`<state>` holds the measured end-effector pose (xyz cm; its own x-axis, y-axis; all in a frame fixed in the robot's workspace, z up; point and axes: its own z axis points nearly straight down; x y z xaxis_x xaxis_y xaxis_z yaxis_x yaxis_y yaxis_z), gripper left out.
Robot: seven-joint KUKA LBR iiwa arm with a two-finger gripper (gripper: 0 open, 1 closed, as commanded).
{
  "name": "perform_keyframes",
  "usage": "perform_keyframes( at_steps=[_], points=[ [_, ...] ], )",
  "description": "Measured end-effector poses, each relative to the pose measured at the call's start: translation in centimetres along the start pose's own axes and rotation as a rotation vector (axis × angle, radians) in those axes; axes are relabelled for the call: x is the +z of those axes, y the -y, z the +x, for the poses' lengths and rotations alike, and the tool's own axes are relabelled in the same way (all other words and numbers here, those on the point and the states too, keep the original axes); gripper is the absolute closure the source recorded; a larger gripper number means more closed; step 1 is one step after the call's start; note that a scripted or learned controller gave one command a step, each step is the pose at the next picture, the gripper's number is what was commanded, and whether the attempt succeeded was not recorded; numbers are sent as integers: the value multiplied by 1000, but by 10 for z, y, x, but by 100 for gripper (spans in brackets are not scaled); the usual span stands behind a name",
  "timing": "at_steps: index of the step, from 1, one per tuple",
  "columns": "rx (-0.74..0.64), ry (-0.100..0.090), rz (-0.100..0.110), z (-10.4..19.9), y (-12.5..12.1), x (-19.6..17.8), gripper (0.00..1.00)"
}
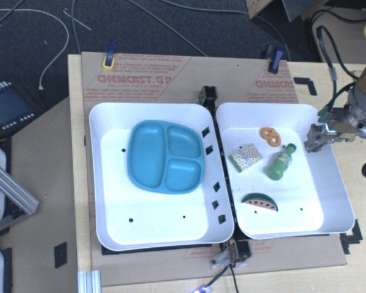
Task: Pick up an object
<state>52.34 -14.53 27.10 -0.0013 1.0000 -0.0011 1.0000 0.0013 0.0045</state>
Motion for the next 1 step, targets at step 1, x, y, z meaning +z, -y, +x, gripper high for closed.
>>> perform_keyframes(
  at_steps=[1],
  points=[
    [-3,-3,6,44,-17,15,100]
  ],
)
